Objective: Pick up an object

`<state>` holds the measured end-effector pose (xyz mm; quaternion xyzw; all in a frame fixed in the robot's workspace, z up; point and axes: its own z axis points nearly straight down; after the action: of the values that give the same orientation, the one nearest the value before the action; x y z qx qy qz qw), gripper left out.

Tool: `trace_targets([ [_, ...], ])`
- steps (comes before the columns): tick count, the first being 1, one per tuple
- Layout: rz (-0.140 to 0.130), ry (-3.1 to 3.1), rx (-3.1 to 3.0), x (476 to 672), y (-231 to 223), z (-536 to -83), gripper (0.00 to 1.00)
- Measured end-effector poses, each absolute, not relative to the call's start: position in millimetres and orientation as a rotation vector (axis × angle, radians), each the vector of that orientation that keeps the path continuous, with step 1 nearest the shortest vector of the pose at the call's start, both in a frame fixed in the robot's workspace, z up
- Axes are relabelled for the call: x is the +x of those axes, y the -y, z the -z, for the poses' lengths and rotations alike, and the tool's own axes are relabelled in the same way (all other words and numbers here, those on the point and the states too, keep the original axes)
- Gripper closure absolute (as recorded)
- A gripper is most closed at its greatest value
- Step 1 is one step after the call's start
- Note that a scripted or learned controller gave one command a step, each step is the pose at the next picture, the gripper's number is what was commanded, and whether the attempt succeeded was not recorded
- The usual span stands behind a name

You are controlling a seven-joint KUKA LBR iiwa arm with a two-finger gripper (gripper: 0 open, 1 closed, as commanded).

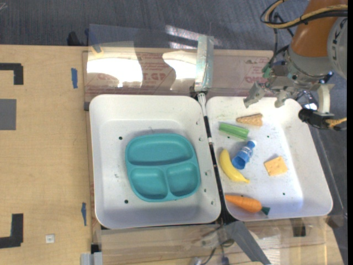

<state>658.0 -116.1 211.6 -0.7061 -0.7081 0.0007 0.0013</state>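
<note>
The right bin holds a tan bread wedge, a green stick, a small blue bottle, a yellow banana, an orange cracker square and a carrot. My gripper hovers over the bin's far edge, just beyond the bread wedge. It is open, its two grey fingers spread apart with nothing between them.
The left bin holds a teal divided plate. A clear plastic sheet and cardboard stand behind the bins. The arm's body and its cables sit above the right bin's far right corner.
</note>
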Motion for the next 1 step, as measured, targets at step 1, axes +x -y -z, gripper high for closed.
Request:
trace_targets([
  [1,-0.008,2.342,-2.082,598.9,111.8,-122.0,0.0],
])
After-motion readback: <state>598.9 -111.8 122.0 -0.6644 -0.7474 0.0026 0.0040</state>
